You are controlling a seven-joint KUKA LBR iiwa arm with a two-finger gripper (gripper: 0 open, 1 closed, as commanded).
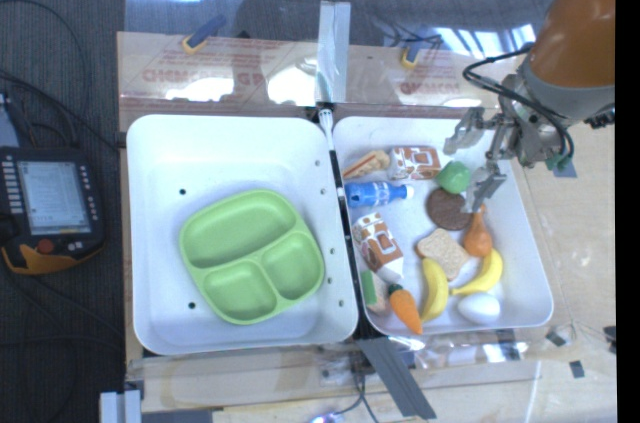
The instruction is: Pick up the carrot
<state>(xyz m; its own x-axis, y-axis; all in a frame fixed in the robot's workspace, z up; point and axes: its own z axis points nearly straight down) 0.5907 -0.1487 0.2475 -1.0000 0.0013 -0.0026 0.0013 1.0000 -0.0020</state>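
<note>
The carrot (405,309), orange with a green stub at its top, lies at the front of the right bin (530,256), between a small carton and a banana (436,286). My gripper (473,161) hangs over the back right part of that bin, well behind the carrot. Its fingers (488,183) are open, with nothing between them. They hover just above a green ball (454,177) and a brown round cookie (449,209).
The right bin also holds a blue bottle (375,194), snack cartons (378,241), a bread slice (444,251), a second banana (484,275), a white egg (480,307) and an orange piece (477,235). A green divided plate (252,255) lies in the left bin (160,171).
</note>
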